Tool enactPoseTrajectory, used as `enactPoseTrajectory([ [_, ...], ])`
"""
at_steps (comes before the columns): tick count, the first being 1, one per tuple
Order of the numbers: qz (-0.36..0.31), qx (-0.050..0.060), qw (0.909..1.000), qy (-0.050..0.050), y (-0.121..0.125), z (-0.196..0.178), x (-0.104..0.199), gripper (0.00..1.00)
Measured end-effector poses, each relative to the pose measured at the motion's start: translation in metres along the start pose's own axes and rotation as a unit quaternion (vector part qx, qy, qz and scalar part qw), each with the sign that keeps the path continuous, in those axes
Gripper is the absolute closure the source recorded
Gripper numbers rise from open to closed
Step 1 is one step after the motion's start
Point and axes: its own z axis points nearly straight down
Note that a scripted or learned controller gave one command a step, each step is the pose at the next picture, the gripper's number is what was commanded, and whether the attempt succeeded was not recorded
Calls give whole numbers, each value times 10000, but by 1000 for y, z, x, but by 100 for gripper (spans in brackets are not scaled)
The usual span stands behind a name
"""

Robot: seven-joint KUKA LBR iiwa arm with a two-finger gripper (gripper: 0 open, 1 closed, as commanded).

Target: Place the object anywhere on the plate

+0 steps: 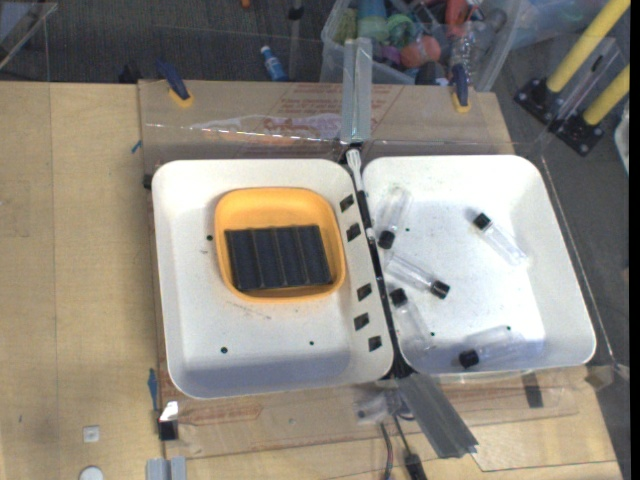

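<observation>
Looking at left bin [190, 353]: holding orange plate [226, 211] near its middle. Lying flat on plate, inside the rim: black ridged slab [278, 258], ridges running front to back, touching the plate floor. Sitting in right bin [545, 298]: clear tubes with black caps, scattered and apart from each other, namely one [392, 214] by the divider, one [420, 279] mid-bin, one [499, 238] further right, one [488, 348] against the near wall. Standing beyond the bins, off the bench [70, 218]: clear tote [425, 18] of coloured items.
</observation>
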Motion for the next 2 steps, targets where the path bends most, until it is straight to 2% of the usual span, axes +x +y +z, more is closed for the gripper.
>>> enactPoseTrajectory([
  [2,-792,-1,9969,-3,4,0,3,100],
])
